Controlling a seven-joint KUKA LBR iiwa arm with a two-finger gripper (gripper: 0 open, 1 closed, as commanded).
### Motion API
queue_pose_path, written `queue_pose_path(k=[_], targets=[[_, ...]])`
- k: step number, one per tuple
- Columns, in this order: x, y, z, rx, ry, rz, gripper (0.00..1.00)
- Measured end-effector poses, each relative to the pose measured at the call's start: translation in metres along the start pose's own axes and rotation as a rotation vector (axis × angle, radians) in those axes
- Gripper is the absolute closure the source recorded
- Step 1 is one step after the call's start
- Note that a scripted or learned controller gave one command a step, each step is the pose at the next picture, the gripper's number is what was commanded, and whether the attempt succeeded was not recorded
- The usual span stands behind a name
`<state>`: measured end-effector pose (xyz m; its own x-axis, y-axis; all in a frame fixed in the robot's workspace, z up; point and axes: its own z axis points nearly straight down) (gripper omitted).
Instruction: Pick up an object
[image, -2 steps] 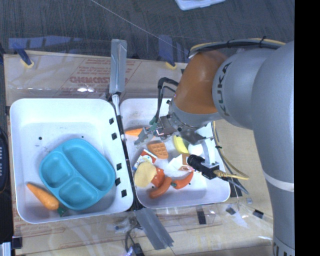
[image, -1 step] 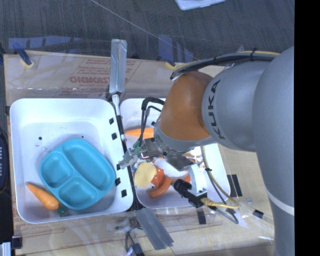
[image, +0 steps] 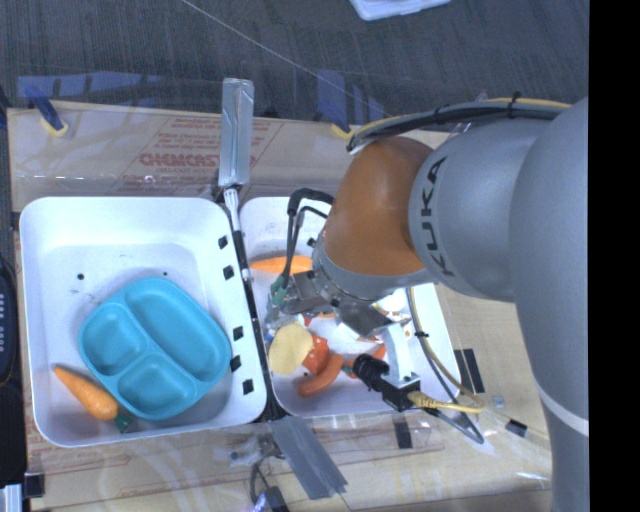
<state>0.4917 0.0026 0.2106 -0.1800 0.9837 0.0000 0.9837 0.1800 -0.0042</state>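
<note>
Below, pale yellow object (image: 289, 349); rounded.

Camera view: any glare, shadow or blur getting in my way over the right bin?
Camera view: sharp overall, lighting even. The arm looms large and covers most of the right bin, shading the toys under it. Mild glare on the orange band and on the bench's clear sheet. The left bin, blue tray and carrot read cleanly.
</note>
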Motion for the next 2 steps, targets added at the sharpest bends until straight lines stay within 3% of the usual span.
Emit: queue_pose_path(k=[1, 2], targets=[[-0.0751, -0.0293, 0.0197, 0.000, -0.001, 0.017, 1.00], [-0.0727, -0.0283, 0.0195, -0.002, 0.000, 0.013, 0.00]])
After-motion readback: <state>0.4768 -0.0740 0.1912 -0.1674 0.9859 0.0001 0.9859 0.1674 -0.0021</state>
